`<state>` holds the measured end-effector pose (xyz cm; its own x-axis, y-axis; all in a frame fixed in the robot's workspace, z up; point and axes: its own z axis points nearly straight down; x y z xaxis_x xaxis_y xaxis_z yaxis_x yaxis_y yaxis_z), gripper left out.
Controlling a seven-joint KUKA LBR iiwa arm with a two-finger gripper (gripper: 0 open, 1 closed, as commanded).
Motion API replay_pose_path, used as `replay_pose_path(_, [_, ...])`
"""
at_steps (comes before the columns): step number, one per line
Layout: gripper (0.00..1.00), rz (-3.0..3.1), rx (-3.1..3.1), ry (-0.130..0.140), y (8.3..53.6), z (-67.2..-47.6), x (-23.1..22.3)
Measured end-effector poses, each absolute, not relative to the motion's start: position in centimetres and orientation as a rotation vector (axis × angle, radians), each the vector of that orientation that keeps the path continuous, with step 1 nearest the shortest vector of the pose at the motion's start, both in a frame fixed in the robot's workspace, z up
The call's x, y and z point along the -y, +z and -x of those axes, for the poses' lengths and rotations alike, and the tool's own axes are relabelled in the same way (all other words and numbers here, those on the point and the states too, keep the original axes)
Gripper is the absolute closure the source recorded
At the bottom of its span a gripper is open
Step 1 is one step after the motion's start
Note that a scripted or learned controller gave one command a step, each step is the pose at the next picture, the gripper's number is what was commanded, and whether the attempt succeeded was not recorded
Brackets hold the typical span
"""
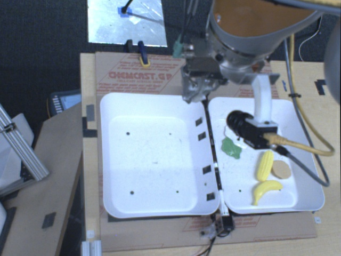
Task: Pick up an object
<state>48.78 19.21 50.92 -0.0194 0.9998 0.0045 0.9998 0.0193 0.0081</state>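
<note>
Pickup seemed not yet done: the gripper hung above the bins' far edge, its opening impossible to judge, while banana and green piece lay in the right bin.

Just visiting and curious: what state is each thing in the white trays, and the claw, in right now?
Small green plastic piece: lying flat in the right white bin, near the divider.
Yellow ridged corn-like toy: lying down.
Tan round flat disc: lying flat beside that toy.
Yellow toy banana: on its side, near the front wall.
Claw: at the far rim where the bins meet, away from all four.
</note>
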Motion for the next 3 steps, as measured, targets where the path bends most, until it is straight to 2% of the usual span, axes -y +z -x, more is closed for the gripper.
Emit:
replay_pose_path(1, [0.0,-2.198,-2.242,0.013,50.9,-48.8,-19.2])
replay_pose_path(2, [1.0,-2.192,-2.246,0.018,52.0,-48.8,-19.2])
replay_pose_path(3, [0.0,-2.192,-2.247,0.016,52.0,-48.8,-19.2])
